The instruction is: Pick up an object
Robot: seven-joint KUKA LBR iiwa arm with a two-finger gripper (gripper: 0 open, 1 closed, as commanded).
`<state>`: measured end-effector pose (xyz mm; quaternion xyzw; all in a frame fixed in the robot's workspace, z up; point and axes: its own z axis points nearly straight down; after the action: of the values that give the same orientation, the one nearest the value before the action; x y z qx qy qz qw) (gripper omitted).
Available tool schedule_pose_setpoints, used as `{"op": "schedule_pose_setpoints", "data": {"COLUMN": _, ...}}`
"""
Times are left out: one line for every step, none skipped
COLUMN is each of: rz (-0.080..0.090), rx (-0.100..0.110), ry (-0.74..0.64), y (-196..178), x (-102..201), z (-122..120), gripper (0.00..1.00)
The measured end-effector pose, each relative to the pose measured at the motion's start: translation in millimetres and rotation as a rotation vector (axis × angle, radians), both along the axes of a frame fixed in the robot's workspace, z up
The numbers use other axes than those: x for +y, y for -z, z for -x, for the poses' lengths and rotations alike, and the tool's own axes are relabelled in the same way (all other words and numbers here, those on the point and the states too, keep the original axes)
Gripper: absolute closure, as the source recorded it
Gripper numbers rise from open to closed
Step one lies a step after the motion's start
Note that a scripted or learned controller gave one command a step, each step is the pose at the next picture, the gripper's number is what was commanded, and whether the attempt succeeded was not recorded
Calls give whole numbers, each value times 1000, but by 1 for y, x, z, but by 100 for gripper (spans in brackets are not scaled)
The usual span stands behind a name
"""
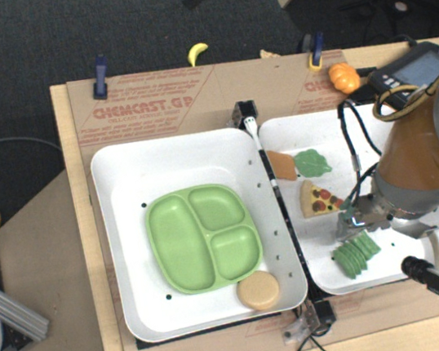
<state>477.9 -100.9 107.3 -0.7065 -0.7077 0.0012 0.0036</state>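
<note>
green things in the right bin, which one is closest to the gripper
The ribbed green piece, just below the gripper. The leafy green one lies farther off, near the bin's top.

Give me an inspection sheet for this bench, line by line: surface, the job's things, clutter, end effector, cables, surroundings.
Surface: brown board with red lettering bearing left bin and right bin, side by side.
Job's things: right bin holds pizza slice, orange piece, green leafy piece, green ridged piece; left bin holds green divided tray and tan round piece.
Clutter: banana and small orange fruit on the board's far edge, outside the bins.
End effector: low over the right bin, just above the green ridged piece; finger state unclear.
Cables: black cable along the arm.
Surroundings: dark carpet.
</note>
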Motion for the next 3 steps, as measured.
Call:
{"op": "schedule_pose_setpoints", "data": {"rz": 4, "rx": -8, "ry": 2, "y": -14, "x": -2, "z": -1, "gripper": 100}}
{"op": "schedule_pose_setpoints", "data": {"rz": 5, "rx": -10, "ry": 3, "y": -24, "x": -2, "z": -2, "gripper": 100}}
{"op": "schedule_pose_setpoints", "data": {"rz": 8, "rx": -23, "ry": 2, "y": -159, "x": -28, "z": -3, "gripper": 100}}
